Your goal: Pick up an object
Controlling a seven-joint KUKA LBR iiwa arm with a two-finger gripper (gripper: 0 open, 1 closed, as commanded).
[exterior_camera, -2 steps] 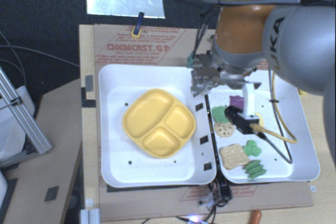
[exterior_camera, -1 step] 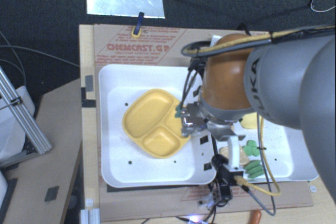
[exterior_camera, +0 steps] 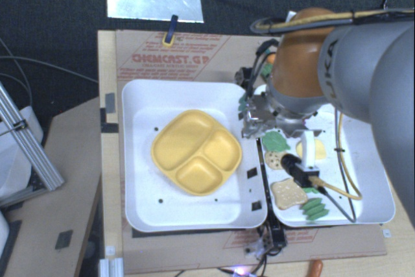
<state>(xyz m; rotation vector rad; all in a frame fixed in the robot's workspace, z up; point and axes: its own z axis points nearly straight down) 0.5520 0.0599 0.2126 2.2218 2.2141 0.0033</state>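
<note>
My gripper (exterior_camera: 254, 121) hangs low over the left edge of the right bin (exterior_camera: 379, 201), close to the divider between the bins, with the grey arm and its orange band above it. Just below it lie a green leaf-shaped piece (exterior_camera: 275, 141) and a brown cookie (exterior_camera: 273, 160). A yellow and white piece (exterior_camera: 312, 150) sits to their right. Nearer the front edge lie a tan bread slice (exterior_camera: 288, 194) and a green bean pod (exterior_camera: 316, 207). I see nothing held in the gripper.
The left bin (exterior_camera: 139, 204) holds a yellow divided plate (exterior_camera: 196, 151) at its middle. The arm covers the back half of the right bin. Brown cardboard lies under both bins, and a metal frame stands at the far left.
</note>
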